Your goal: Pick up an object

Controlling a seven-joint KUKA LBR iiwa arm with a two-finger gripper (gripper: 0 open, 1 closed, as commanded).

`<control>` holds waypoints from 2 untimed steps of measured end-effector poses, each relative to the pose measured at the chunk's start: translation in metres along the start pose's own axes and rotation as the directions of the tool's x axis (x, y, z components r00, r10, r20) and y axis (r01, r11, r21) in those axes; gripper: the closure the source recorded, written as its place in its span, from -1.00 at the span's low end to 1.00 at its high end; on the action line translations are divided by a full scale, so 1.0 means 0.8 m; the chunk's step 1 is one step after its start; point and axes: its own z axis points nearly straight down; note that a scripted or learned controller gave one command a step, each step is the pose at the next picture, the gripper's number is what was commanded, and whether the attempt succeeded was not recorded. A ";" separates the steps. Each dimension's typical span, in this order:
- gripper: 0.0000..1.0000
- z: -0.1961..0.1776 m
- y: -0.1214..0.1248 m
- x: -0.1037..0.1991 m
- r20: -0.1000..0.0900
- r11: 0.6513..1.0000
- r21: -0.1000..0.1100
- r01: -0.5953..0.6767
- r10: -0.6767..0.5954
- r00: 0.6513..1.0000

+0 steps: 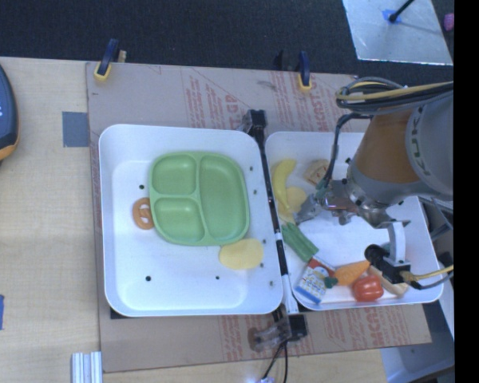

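Camera view: bench (48, 238) carries two white bins. Arm (399, 154) reaches over the right bin (421, 238); its gripper (313, 206) sits low near that bin's left wall, beside the banana (283, 179). Grip state: cannot tell. Left bin (116, 238) holds a green divided plate (199, 198), a yellow chip-like piece (241, 254) just below it, and an orange ring (142, 213) at the plate's left edge. Right bin also holds a green stick (300, 242), a small packet (312, 282), a carrot (351, 272), a tomato (367, 289).
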 end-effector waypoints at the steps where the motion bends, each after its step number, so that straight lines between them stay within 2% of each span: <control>1: -1.00 0.014 0.032 -0.153 0.003 1.000 -0.008 -0.005 0.005 1.000; 2: -1.00 -0.038 0.136 -0.068 -0.001 1.000 -0.014 0.009 -0.009 1.000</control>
